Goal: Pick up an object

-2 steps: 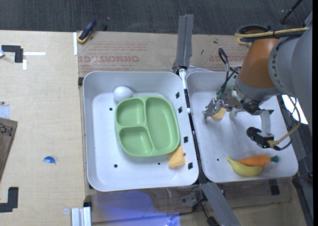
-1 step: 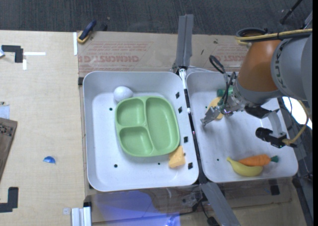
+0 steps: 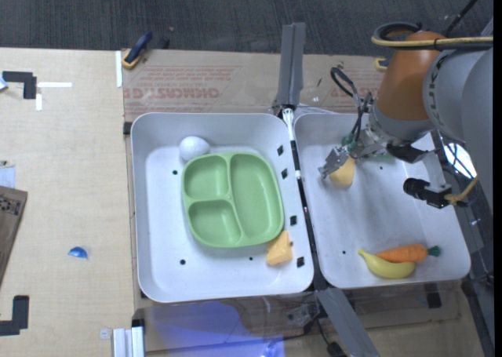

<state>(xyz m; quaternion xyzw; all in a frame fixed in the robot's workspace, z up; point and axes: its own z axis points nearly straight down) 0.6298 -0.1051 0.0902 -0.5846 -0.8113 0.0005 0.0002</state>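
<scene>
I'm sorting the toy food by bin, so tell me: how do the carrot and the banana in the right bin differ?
The carrot is orange with a green tip at its right end; the banana is plain yellow. The carrot runs nearly straight, while the banana curves. The carrot lies farther from the bin's near rim, the banana just in front of it. Both lie flat, side by side and touching, in that bin's near right corner.

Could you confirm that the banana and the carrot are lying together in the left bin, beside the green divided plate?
Not quite: the camera view shows the banana and the carrot lying together in the right bin, near its front edge. The green divided plate is in the left bin, so they are not beside it.
</scene>
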